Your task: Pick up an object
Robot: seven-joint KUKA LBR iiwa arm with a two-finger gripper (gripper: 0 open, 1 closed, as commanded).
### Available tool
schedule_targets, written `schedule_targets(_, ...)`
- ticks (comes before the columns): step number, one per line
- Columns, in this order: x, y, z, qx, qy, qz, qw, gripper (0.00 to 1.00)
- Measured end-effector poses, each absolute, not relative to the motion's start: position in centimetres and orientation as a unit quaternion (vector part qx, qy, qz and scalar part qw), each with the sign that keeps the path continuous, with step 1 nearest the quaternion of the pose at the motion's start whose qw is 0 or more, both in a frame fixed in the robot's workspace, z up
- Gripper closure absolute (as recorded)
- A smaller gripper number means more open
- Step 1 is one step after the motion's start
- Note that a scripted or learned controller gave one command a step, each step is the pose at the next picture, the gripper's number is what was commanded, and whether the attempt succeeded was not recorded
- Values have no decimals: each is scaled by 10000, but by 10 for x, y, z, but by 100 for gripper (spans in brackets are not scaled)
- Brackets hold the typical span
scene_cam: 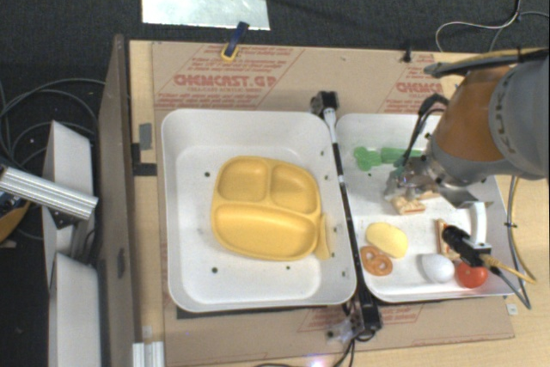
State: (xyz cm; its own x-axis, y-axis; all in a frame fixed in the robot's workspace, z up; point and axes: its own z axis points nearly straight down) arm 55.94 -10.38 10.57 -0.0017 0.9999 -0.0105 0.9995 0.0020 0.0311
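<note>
Reaching in from the right, a grey robot arm with an orange band is hanging its claw over the right-hand one of two shallow white bins. Both bins are sitting side by side on a table covered with printed brown cardboard.

The claw is hovering low in the middle of the right bin. It is just above a small tan piece, which is lying on the bin floor and touching or nearly touching the claw's tip. From this slanted view I cannot tell whether the claw is open or closed, and nothing is visibly being held in it.

Other loose things are lying around it in the same bin. A green item is resting just to the claw's left, toward the far side. Nearer the camera, a yellow lemon-shaped object is sitting beside an orange-brown pretzel shape, the two touching or almost so. Further right along the near edge, a white egg-shaped object is lying just beside a red rounded object.

The left bin is holding one thing, a yellow plate with three compartments, lying flat near the centre.
</note>
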Motion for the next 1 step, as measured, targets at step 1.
schedule_targets(1, 599, -53, 190, 7036, 7106, 38, 36, 100)
